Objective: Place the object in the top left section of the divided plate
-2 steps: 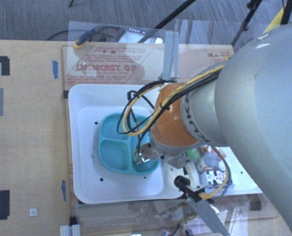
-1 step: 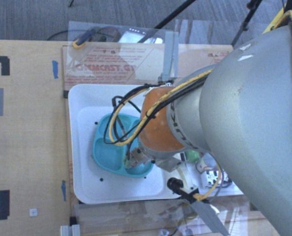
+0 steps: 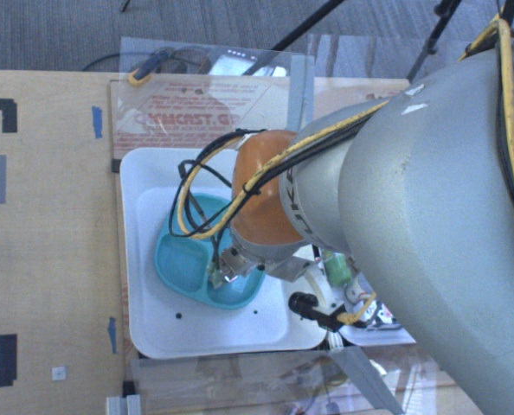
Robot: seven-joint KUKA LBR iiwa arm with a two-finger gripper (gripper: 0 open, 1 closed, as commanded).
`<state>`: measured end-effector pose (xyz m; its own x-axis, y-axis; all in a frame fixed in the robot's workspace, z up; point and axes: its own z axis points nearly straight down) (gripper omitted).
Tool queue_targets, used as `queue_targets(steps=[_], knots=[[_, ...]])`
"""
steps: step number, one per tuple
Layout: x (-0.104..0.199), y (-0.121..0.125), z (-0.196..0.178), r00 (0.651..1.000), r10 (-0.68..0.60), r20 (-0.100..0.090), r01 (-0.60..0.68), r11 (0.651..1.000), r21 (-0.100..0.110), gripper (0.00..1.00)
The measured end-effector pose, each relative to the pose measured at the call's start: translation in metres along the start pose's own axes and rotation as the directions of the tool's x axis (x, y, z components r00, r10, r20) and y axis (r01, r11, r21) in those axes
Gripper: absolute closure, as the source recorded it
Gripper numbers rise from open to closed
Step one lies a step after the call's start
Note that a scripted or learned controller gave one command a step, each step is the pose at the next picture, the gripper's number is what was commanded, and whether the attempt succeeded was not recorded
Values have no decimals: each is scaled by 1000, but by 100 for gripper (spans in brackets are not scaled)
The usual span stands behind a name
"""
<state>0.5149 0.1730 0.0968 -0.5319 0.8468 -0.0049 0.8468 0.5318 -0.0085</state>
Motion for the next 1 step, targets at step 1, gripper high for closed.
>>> queue_targets(steps=[1], knots=[[-1, 1, -9, 1000, 3, 1, -3, 1000, 0, 100]])
